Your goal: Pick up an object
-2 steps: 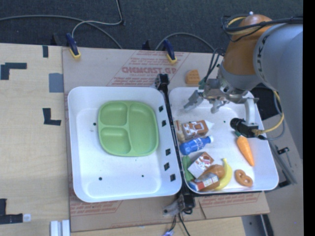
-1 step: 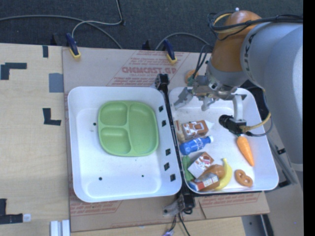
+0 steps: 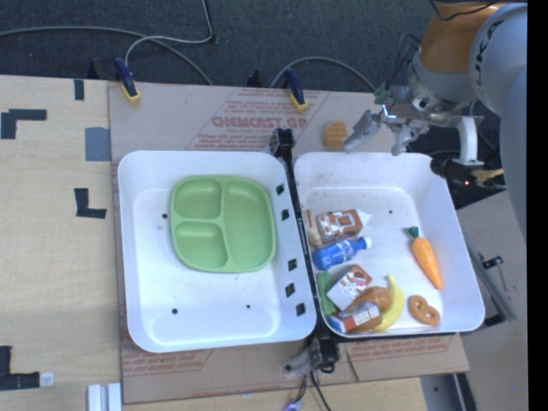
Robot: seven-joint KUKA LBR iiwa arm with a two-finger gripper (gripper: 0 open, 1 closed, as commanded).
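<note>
The jaws (image 3: 383, 132) hang spread apart and empty above the far rim of the right bin (image 3: 445, 197), near its far left corner. Every candidate lies toward the bin's near side. The carrot (image 3: 425, 260) sits apart by the right wall, its long axis running far to near, and looks the cleanest pick; the bottle (image 3: 340, 252) and packets crowd the left wall.

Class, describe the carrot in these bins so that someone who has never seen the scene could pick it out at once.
Start at the right bin, the one crowded with toy food. Look along its right wall, apart from the heap of packets: the carrot lies there alone, just above the pretzel. Its long orange taper with a small green top at the upper end sets it apart from the brown, looped pretzel.
</note>
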